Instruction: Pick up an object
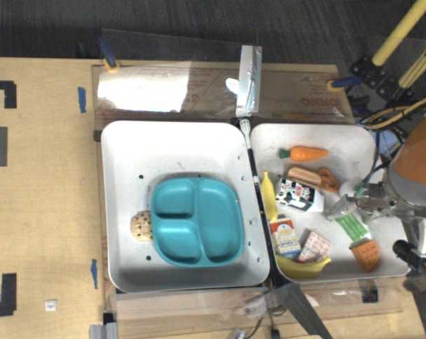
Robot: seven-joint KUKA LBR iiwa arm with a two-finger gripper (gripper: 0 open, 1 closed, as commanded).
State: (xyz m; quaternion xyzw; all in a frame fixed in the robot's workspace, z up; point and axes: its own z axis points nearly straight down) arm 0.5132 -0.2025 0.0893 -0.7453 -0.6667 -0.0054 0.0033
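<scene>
The right bin [354, 134] holds several small items: a toy carrot [308, 153], a brown roll [304, 175], a black-and-white box [296, 193], a yellow banana [268, 195], two small cartons [285, 236] [316, 246], a green piece [353, 227] and an orange block [366, 253]. My gripper [345, 206] hangs low over the right half of this bin, just above the green piece and right of the black-and-white box. Its metal tip is too small and cluttered to read. I see nothing clearly held.
The left bin [128, 154] carries a teal divided plate [196, 219] with a cookie [141, 226] at its left edge. A clear plastic sheet and metal bracket [249, 80] stand behind the bins. Yellow poles and cables [400, 30] crowd the upper right.
</scene>
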